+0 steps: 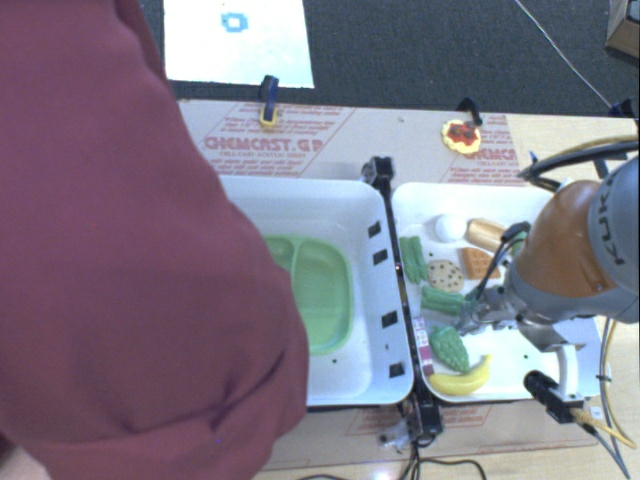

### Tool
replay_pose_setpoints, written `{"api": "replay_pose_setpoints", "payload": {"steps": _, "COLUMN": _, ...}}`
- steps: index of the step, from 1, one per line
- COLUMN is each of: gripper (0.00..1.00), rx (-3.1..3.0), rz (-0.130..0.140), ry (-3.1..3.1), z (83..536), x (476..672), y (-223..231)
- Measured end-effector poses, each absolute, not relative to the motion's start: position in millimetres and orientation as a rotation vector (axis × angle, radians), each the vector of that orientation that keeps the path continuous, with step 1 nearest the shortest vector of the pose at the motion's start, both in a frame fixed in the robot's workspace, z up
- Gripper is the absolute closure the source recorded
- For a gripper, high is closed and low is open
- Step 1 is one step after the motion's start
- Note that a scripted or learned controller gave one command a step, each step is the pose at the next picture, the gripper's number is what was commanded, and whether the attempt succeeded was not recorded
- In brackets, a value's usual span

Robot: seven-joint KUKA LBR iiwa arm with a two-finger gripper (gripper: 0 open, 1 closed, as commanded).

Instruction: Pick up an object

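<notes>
The gripper [470, 318] is down inside the right bin [540, 386], low among the toy food; whether it has anything in its grasp I cannot tell, as the wrist hides it. Above it the arm [575, 253] bulks in from the right, its orange band rounded toward me and the grey casing behind.

Right by the gripper's tip lies a green pickle-like piece [441, 301], and just below that a knobbly green vegetable [450, 349], which touches or nearly touches a yellow banana [462, 379] curled along the bin's near edge. Toward the far side sit a round speckled cookie [445, 274], a long green pod [411, 258] against the left wall, a white egg-shaped item [449, 228], a brown bread roll [485, 233] and an orange cracker [476, 264], all bunched close together.

The left bin [370, 218] holds a pale green divided tray [320, 293]. A black divider with clips [390, 268] runs between the two bins.

Beyond the bins, on the cardboard-covered bench [330, 138], a small toy pizza [463, 136] rests near the back, a yellow-and-blue clamp [268, 103] stands at the edge, and a white sheet [235, 28] lies on the dark floor. A large dark red cloth shape [120, 268], close to the camera, covers the whole left side.
</notes>
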State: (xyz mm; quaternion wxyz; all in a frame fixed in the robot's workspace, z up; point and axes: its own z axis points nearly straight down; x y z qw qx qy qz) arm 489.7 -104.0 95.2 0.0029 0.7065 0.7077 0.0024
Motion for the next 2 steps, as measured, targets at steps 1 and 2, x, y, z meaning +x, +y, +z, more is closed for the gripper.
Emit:
{"api": "replay_pose_setpoints", "payload": {"steps": 1, "gripper": 0.00, "rx": 2.216, "rz": 0.006, "ry": 2.219, "z": 95, "x": 489.4, "y": -104}}
{"api": "replay_pose_setpoints", "payload": {"steps": 2, "gripper": 0.00, "rx": 2.196, "rz": 0.026, "ry": 2.223, "z": 244, "x": 573.5, "y": -54}}
